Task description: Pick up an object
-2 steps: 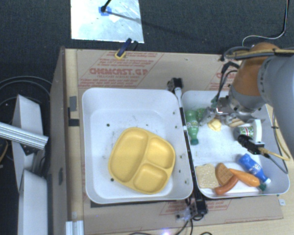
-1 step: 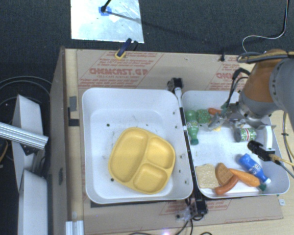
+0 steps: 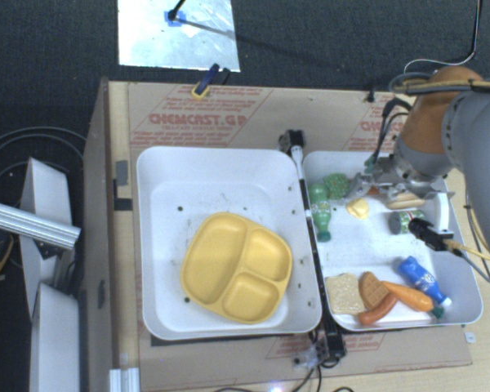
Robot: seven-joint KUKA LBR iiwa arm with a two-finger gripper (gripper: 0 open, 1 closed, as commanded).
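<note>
Camera view: I'm seeing the gripper (image 3: 367,184) hovering near the right bin's (image 3: 474,296) back wall; finger state is reading unclear

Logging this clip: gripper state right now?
Gripper: cannot be told; it hangs low over the right bin, beside the small yellow piece.

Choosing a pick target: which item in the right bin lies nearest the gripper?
The small pale yellow piece, just below the gripper. The green bottle sits farther left; the blue bottle lies by the near edge.
</note>
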